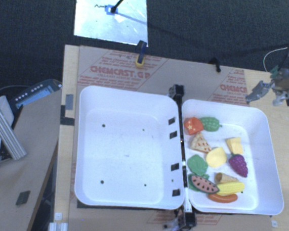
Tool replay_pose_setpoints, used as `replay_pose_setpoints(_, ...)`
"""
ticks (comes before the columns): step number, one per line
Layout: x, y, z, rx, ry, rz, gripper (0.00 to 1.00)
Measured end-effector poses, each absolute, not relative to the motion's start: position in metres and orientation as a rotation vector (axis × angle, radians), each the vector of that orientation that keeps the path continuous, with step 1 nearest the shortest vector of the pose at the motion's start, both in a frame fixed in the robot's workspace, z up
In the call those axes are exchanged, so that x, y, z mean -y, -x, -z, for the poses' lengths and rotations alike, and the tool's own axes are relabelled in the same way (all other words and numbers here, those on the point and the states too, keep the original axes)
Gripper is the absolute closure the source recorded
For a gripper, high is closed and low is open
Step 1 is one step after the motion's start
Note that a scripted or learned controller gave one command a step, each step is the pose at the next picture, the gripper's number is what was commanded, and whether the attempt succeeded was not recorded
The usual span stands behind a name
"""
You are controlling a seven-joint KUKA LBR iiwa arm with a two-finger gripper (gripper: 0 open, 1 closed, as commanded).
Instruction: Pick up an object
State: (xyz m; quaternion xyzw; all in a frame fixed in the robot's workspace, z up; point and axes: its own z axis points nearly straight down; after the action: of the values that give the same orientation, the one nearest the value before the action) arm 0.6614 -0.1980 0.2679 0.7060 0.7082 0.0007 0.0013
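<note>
Above right bin's [271, 150] far corner: gripper [268, 94] hovering, fingers spread, nothing between. Toy food piled in that bin (left bin [126, 151] bare). Best target: purple grapes [238, 164], nearest arm side; descend straight, straddle, avoid yellow cheese [234, 145] just beside.
</note>
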Motion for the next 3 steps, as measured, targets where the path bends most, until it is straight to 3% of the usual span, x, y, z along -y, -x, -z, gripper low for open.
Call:
replay_pose_setpoints(1, 0.142, -0.668, -0.102, -2.234, -2.216, -0.002, 0.00)
replay_pose_setpoints(2, 0.153, -0.610, -0.084, -2.222, -2.222, 0.001, 0.00)
replay_pose_setpoints(3, 0.082, -0.647, -0.085, -2.231, -2.210, -0.005, 0.00)
